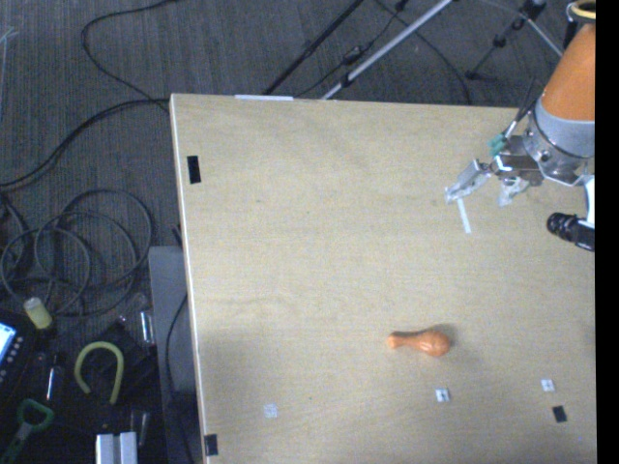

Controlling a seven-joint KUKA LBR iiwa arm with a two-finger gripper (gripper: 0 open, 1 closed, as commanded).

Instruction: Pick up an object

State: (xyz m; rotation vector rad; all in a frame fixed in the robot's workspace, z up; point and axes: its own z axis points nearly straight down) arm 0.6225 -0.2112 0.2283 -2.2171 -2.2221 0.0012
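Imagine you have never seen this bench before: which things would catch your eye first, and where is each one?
The small orange object stands out, lying alone on the pale wooden benchtop, toward the near right. Next comes the grey arm with its orange band, entering at the upper right, its gripper hanging over the board well away from the object. On the dark floor to the left, black cables lie coiled.

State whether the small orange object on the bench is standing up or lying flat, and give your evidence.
Lying flat. The orange object rests lengthwise on the wooden bench top, narrow end pointing left and rounded end right.
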